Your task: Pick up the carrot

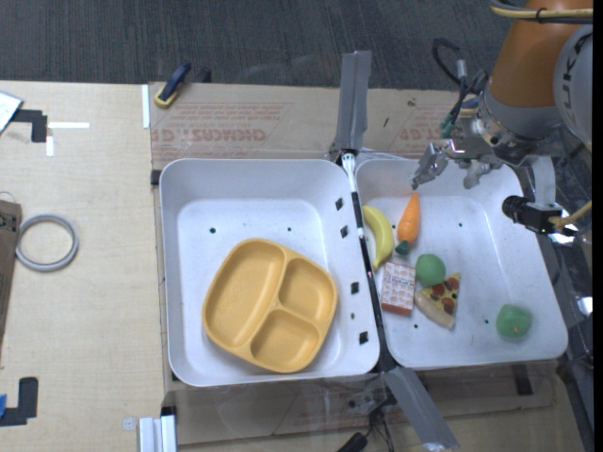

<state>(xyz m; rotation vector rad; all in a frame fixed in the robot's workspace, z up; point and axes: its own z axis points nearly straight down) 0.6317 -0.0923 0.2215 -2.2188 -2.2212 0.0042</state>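
Observation:
The orange carrot (408,218) with a green tip lies upright along the back left of the right bin (490,217), just right of a banana (379,234). My gripper (445,176) hangs over the bin's back edge, up and to the right of the carrot and apart from it. Its two fingers (421,175) are spread, so it is open, with nothing between them.
The right bin also holds a green ball (431,269), a pizza slice (440,299), a red and white box (397,287) and a green lump (513,321). A yellow divided plate (271,304) lies in the left bin (188,252). A tape roll (43,241) rests on the bench at far left.

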